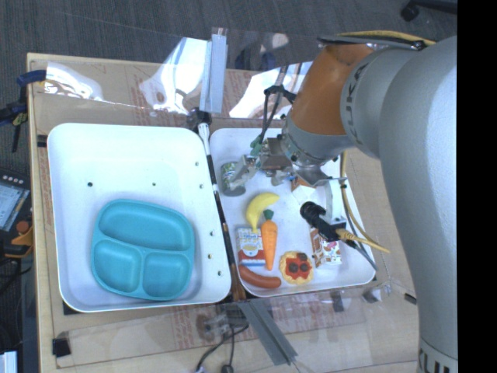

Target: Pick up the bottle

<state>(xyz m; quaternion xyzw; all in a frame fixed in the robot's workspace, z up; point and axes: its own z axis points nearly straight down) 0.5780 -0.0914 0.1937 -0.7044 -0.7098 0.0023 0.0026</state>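
A small grey-green bottle (231, 176) lies in the upper left part of the right bin (353, 274), close to the wall between the two bins. My gripper (250, 164) reaches in from the right and sits low, right against the bottle's right side. The metal parts of the gripper overlap the bottle's edge, so I cannot make out whether it grips the bottle. The grey arm with its orange band (330, 84) hangs over the bin's upper right part and hides what is beneath it.
The right bin also holds a banana (261, 206), a carrot (269, 239), a sausage (259, 278), a pizza toy (296, 266) and two small cartons (248, 242) (327, 251). A blue divided tray (144, 249) lies in the left bin (78, 154).
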